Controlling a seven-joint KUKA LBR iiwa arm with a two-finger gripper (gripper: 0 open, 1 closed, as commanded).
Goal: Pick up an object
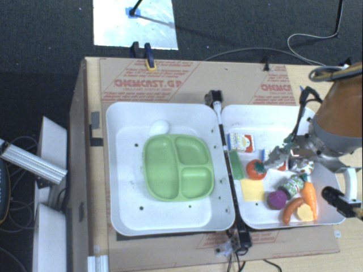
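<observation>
Approach step: end effector [282, 156] low in right bin [266, 118], just beside red tomato toy [256, 169]; grip state cannot tell; nothing visibly held. Next: centre over tomato, descend, clamp, lift

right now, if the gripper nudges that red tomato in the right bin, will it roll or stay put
The tomato looks round and smooth, so it would probably roll. The yellow block and green bar beside it might stop it quickly. Its glossy, curved skin may slip from the gripper.
</observation>
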